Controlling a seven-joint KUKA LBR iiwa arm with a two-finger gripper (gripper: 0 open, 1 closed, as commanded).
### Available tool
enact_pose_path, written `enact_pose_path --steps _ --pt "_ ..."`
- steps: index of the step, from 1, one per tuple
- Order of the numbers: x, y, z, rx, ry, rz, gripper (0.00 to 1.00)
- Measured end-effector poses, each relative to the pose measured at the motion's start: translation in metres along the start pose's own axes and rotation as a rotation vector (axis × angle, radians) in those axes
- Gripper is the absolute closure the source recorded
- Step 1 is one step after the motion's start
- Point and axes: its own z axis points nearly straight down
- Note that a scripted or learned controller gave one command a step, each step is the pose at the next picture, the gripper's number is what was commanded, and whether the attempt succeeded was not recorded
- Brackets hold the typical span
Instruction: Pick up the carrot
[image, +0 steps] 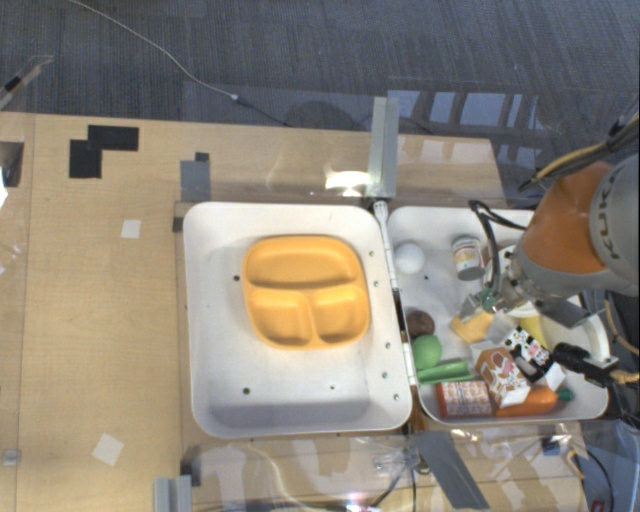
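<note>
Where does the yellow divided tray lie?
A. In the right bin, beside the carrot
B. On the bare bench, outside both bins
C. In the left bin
C: the yellow divided tray sits in the middle of the left bin, while the carrot lies in the right bin.

A robotics lab: a grey-and-orange industrial arm reaches over a pale wooden worktop carrying two white bins, metal brackets fixed beside them, black tape marks, loose cables, and grey carpet beyond.
</note>
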Motion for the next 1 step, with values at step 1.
enact_pose_path --steps 1 --pt "-0.0002 0.0034 -0.0121 -0.007 -0.004 -0.007 1.00"
